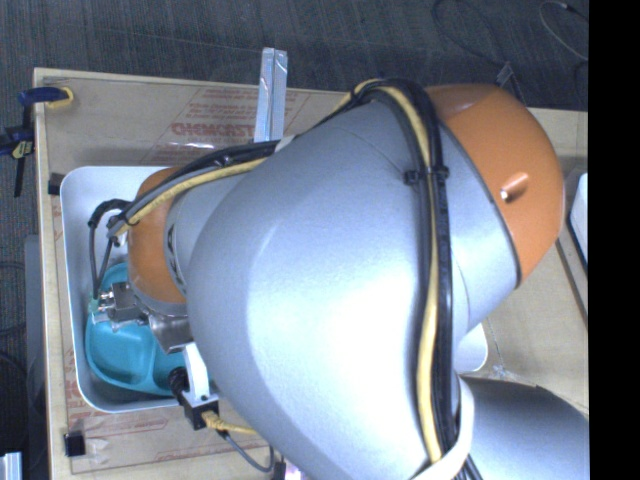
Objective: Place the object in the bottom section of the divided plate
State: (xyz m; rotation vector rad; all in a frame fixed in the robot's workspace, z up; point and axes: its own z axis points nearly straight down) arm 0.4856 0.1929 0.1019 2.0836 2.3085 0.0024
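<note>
From the overhead camera, most of what I get is the arm (350, 288) itself: its grey casing fills the middle and right of the frame, with an orange joint cover (500, 183) at the upper right and black and yellow cables (425, 218) strapped along it. The arm reaches in from the right toward the left white bin (75, 193), whose far-left corner and left wall I can see on the tabletop (120, 98). Low in that bin, at its near-left corner, sits the teal divided plate (120, 353); I see just a part of it, and I can't make out its sections or any object on it. The wrist (150, 258), with its orange band, hangs just over the plate, and the metal hardware below it overlaps the plate's far edge. The jaws are hidden under the wrist, so I cannot tell how they stand or whether they hold anything.
</note>
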